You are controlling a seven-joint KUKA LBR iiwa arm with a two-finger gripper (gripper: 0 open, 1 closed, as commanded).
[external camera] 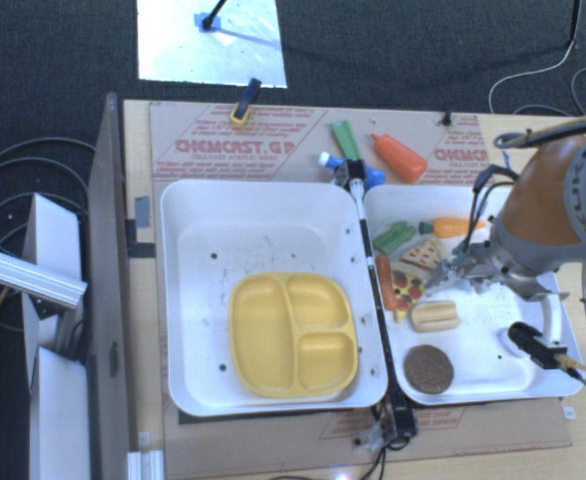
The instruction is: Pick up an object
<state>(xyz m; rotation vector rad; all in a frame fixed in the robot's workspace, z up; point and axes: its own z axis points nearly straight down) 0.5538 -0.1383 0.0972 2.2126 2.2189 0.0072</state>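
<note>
My gripper hangs low over the middle of the right bin, on the grey arm with the orange band coming from the right. It is just right of a pizza slice toy and above a tan bread roll. Nothing can be seen held. Other toys in this bin are a green piece, an orange carrot-like piece partly behind the arm's cable, a red strip, a red-and-yellow piece and a round brown patty.
The left bin holds a yellow divided plate. Behind the bins on the cardboard lie a green piece, an orange carrot, a blue piece and a small yellow-and-blue tool.
</note>
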